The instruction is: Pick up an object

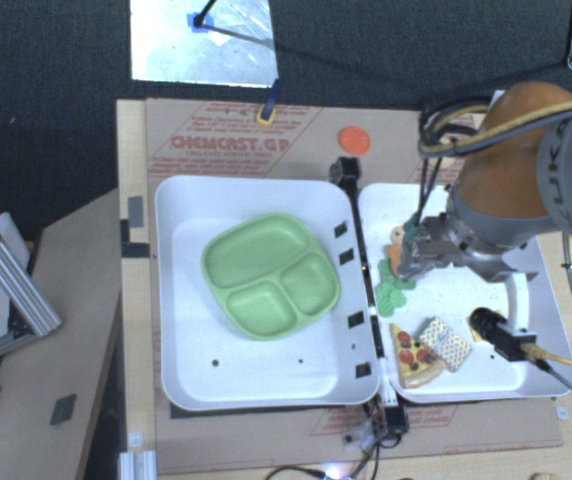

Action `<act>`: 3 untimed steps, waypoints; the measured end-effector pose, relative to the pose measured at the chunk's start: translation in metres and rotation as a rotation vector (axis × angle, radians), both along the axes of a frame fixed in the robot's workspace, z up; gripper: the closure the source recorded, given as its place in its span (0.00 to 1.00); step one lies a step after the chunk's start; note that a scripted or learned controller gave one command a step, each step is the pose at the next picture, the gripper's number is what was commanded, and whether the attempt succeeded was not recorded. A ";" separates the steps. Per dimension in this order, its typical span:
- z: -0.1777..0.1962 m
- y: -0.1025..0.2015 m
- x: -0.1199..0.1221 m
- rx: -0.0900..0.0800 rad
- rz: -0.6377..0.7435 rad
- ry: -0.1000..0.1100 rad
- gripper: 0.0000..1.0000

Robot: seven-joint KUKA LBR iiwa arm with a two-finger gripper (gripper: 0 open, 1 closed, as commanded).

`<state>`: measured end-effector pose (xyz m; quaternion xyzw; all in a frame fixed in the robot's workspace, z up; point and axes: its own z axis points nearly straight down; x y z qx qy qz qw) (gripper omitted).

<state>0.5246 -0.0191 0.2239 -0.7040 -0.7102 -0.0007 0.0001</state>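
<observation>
A small orange-and-tan toy piece [395, 253] lies at the far left of the right bin [471, 392], close against the wall it shares with the left bin. It looks like the thing being tried for. What shows of it is longer than wide, with its long axis running near to far, about parallel to that wall, and a paler end pointing far. Its right side is covered, so its full outline cannot be made out.

The gripper [412, 256] is down in the bin right over it, at or just beside its right edge, with the arm reaching in from the right. Whether the gripper is open, closed, or gripping anything cannot be told from this angle.

By my reading, this is the grasp step: the descent looks finished and the lift not yet begun. The next move calls for a closure across the piece's short width, kept clear of the bin wall, then a straight lift.

Just near of the piece lies a green leafy toy [393, 291], close enough to be caught by mistake. Nearer still lie a pizza slice [414, 356] and a checkered piece [448, 343]. In the left bin [196, 368] sits a green divided plate [269, 274].
</observation>
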 end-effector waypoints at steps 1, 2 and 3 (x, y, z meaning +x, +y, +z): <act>-0.004 0.045 -0.003 0.001 0.001 0.000 1.00; -0.005 0.104 -0.010 0.002 0.003 0.000 1.00; 0.009 0.135 -0.005 0.000 -0.001 -0.001 1.00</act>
